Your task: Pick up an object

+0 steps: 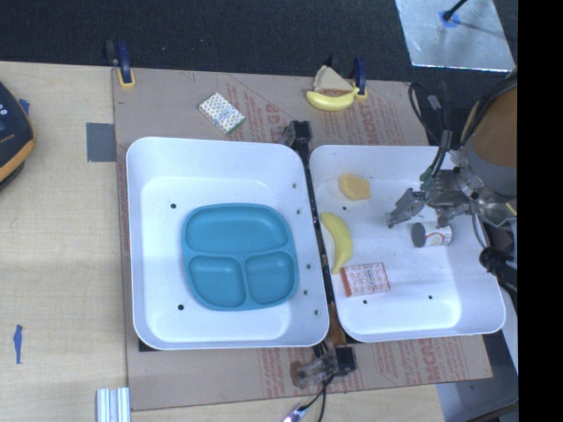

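Right bin, stock for picking: banana against the left wall, yellow chunk, red-printed packet, small grey-white cylinder just beside the gripper, jaws spread, holding nothing; left bin holds a blue divided tray

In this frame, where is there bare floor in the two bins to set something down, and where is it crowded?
Left bin: bare margin rings the blue tray, widest along the far wall. Right bin: open floor near the front wall, right of the red-and-white packet. Crowded: around the gripper, small cylinder, yellow piece and banana.
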Tool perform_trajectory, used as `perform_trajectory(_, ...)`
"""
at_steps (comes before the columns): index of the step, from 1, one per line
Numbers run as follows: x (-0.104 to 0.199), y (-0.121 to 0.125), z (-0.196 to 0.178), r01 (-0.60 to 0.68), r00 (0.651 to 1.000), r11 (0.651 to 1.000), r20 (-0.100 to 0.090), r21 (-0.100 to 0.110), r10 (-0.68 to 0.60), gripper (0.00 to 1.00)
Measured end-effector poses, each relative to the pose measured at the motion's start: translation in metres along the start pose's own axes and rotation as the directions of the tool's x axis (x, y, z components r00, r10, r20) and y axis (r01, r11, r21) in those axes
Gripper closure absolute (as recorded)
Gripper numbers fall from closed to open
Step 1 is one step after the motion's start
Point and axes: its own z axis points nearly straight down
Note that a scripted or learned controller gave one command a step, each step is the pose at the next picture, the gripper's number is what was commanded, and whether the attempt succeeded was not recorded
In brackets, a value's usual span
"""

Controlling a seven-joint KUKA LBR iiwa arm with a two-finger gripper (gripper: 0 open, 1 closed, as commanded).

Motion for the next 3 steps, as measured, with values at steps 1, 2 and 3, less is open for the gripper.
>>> perform_trajectory(1, -0.086, 0.051, 0.010, -0.003, 1.000, 1.000, 0.001, -0.002, 0.003, 0.00)
perform_trajectory(2, -0.084, 0.053, 0.127, 0.000, 1.000, 1.000, 0.001, 0.001, 0.000, 0.00)
perform_trajectory(3, -0.084, 0.015, 0.127, 0.001, 1.000, 1.000, 0.001, 0.000, -0.001, 0.00)
